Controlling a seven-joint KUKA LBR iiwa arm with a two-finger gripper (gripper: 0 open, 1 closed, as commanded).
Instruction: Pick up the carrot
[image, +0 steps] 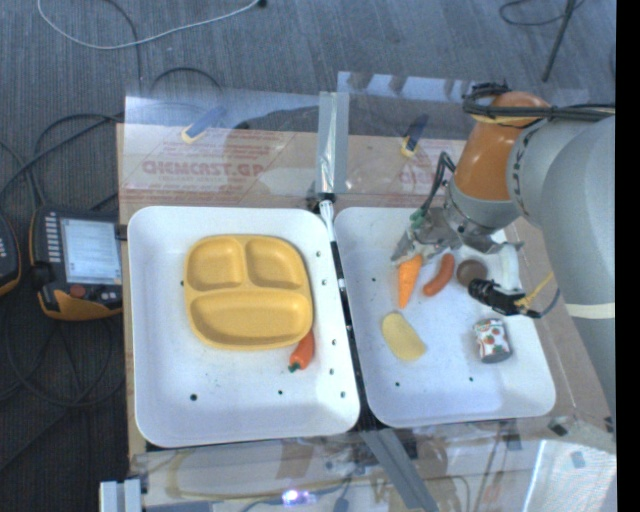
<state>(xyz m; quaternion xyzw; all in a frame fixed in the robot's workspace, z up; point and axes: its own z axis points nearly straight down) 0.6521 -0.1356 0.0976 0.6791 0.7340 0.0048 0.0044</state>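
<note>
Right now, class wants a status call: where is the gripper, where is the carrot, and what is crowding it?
Gripper low in right bin, at carrot's top end. Carrot lying on bin floor, not lifted. Sausage close on its right; yellow potato piece just below.

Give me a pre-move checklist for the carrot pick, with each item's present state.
1. Carrot lies in the right bin: ok.
2. Gripper sits just over the carrot's upper end: ok.
3. Carrot between the gripper's fingers: cannot tell.
4. Room around the carrot: not ok, a reddish sausage lies close on its right.
5. Yellow potato slice lies apart, below the carrot: ok.
</note>
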